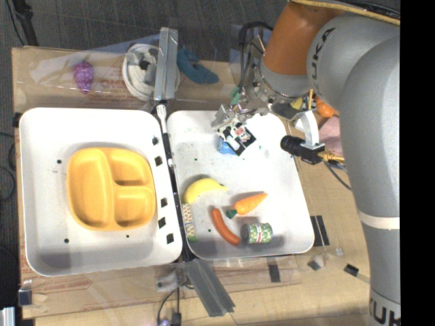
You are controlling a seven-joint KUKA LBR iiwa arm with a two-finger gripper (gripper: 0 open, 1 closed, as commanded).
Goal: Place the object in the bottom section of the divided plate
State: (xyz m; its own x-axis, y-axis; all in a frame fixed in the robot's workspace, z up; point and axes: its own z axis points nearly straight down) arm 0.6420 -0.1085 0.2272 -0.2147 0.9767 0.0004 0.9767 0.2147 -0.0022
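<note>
1. At the upper middle of the frame, the pincer (234,117) hangs over the top edge of the right bin (285,182), just above a small blue, white and black object (234,141). Whether the pincer is released or clenched cannot be told; nothing is visibly held.
2. The task does not name its object. Candidates lie in the right bin: the blue object at its upper part, and the banana (202,189), carrot (249,202), sausage (224,225) and small green can (258,233) lower down.
3. The yellow divided plate (112,186) sits in the left bin (41,182), well apart from all of them.
4. Handling judgement: these look like light, rigid toy pieces with smooth skins, likely to slip.
5. Take hold across the narrow middle of the chosen piece, not at a tapered end. The can may roll.
</note>
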